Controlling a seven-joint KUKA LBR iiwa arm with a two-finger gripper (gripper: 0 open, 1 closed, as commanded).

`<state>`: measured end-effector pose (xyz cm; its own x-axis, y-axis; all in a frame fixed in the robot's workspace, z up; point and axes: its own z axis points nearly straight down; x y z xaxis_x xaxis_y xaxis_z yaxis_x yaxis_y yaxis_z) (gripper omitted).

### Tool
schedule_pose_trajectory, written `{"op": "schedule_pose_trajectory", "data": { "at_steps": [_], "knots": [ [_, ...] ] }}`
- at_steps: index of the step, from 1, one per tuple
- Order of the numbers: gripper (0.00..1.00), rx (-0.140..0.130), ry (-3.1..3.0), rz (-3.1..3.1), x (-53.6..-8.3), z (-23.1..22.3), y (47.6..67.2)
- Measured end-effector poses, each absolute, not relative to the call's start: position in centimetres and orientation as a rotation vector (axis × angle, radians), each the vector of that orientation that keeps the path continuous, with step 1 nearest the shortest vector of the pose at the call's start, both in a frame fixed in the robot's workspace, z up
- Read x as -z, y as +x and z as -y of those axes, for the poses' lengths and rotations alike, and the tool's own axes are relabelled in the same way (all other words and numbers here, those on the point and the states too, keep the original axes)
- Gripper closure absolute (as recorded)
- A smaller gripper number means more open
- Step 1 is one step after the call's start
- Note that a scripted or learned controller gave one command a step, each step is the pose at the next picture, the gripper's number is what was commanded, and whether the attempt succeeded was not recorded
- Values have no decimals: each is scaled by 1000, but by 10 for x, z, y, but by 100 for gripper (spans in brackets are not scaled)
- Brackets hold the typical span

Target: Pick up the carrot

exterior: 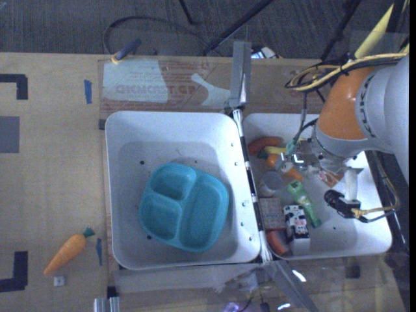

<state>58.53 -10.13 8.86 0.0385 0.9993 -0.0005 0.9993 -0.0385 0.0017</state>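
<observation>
An orange toy carrot (65, 253) with a green top lies on the bench at the lower left, outside both bins and left of the left bin (117, 174). My gripper (292, 164) hangs low in the right bin (370, 233), over a cluster of small items near its left wall, far from that carrot. An orange-red elongated item (265, 143) and a yellow piece (275, 151) lie just up and left of the gripper. The grey arm with its orange band (344, 112) reaches in from the right.
A teal divided plate (185, 205) sits in the left bin. The right bin also holds a grey can (270, 184), a green bottle (304, 201), a black-and-white box (296, 221) and a red item (278, 241). Cables cross the bin's right side.
</observation>
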Motion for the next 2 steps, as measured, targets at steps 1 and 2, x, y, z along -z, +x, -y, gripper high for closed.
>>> {"op": "schedule_pose_trajectory", "data": {
  "at_steps": [1, 2],
  "knots": [
    [100, -1, 2261, -2178, -98, 101, 586],
    [100, 0, 2134, -2305, -213, 30, 598]
  ]
}}
